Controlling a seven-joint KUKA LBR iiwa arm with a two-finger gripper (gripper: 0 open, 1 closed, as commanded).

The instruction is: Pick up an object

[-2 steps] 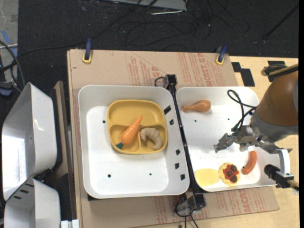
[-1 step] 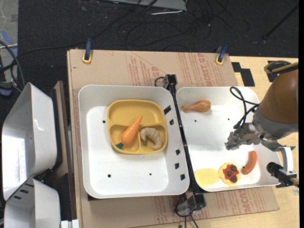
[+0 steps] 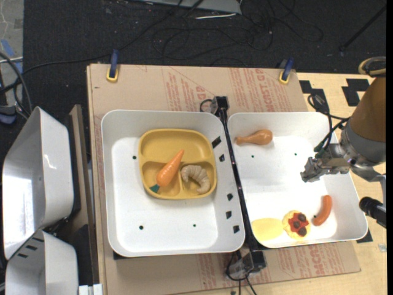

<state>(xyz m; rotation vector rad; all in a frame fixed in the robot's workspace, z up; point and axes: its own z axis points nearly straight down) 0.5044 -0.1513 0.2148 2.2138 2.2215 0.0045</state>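
Note:
In the right bin lie a chicken drumstick at the back, a sausage at the front right, a small pizza slice with red topping and a pale yellow disc at the front. My gripper hangs over the right side of this bin, above and left of the sausage and apart from it. Nothing shows in its grasp. The left bin holds a yellow divided plate with a carrot and a shrimp.
The arm's orange band and grey wrist reach in over the right bin's right rim. The divider between the bins carries black clips. Blue and yellow clamps hold the cardboard base at the back. A white box stands to the left.

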